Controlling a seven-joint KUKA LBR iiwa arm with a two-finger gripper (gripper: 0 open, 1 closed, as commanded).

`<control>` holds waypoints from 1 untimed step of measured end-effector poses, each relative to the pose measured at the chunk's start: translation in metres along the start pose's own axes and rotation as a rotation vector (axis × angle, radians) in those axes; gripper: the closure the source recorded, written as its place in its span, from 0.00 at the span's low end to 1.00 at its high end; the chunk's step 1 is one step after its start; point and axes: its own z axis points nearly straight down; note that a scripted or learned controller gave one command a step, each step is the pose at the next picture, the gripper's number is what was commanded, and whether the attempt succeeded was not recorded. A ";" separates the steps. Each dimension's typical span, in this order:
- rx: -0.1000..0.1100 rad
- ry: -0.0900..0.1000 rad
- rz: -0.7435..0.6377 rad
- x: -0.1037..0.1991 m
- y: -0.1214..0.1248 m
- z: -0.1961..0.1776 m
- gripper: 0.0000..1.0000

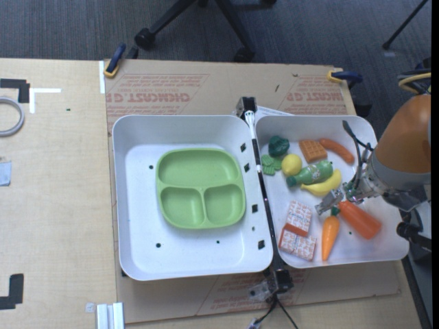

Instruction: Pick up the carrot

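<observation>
The carrot (329, 236) is a small orange toy with a green top, lying near the front of the right bin (384, 252), its tip pointing toward the front edge. My gripper (341, 199) hangs just above the carrot's green top, below the orange band of the arm (408, 142). A thicker orange-red piece (360, 220) lies right beside the carrot, under the wrist. Nothing is visibly lifted off the bin floor.
The right bin also holds a banana (328, 185), a green vegetable (312, 175), a lemon (291, 164), broccoli (278, 144), a waffle (313, 149), a sausage (336, 149) and two red-white boxes (298, 230). The left bin (130, 238) carries a green divided plate (202, 188).
</observation>
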 end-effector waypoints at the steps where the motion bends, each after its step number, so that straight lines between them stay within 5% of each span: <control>1: 0.000 0.000 -0.028 0.052 -0.029 0.003 0.00</control>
